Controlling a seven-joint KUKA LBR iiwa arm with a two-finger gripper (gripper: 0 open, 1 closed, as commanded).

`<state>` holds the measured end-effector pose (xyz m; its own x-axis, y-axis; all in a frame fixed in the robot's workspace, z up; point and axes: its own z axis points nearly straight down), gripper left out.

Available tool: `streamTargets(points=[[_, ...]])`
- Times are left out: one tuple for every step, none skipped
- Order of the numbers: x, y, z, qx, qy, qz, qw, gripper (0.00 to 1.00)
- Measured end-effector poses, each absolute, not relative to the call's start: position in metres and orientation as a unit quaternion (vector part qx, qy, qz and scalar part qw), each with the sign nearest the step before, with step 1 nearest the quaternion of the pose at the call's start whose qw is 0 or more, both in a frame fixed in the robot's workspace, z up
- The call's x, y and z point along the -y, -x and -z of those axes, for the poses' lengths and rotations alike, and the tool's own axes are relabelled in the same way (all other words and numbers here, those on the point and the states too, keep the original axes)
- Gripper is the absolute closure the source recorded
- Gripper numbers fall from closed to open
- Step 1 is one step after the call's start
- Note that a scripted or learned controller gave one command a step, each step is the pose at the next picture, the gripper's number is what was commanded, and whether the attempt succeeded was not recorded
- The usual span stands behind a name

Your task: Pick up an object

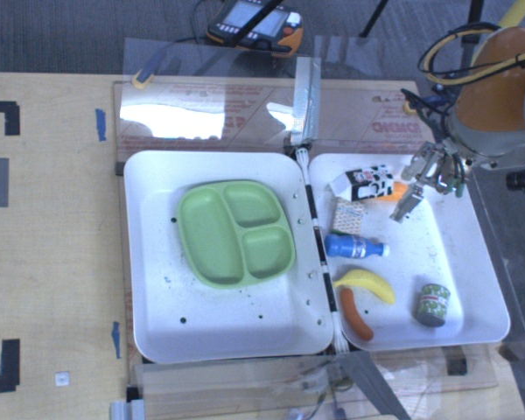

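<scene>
My gripper (425, 191) hangs over the back right part of the right bin (472, 261), open, with nothing between its fingers. Just left of it lie a black-and-white carton (368, 182) and a small orange piece (392, 193). Below those a silvery packet (348, 216) sits next to a blue bottle (353, 248) lying on its side. Toward the front are a yellow banana (368, 285), a reddish sausage (357, 315) and a green can (432, 304).
The left bin (149, 261) holds a green divided plate (236, 232). A raised rim (313, 234) separates the two bins. A clear panel (210, 103) stands behind them, and a handheld device (254, 20) lies beyond it. The arm's orange band (499, 68) is at upper right.
</scene>
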<state>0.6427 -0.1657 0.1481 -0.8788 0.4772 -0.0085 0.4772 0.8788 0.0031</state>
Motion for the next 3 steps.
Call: streamTargets(points=[[0.203, -0.65, -0.086, -0.983, -0.186, 0.0, 0.001, 0.0], [0.196, -0.639, -0.094, -0.988, -0.151, -0.0004, 0.002, 0.0], [0.169, -0.661, -0.158, -0.997, -0.075, -0.0002, 0.005, 0.0]])
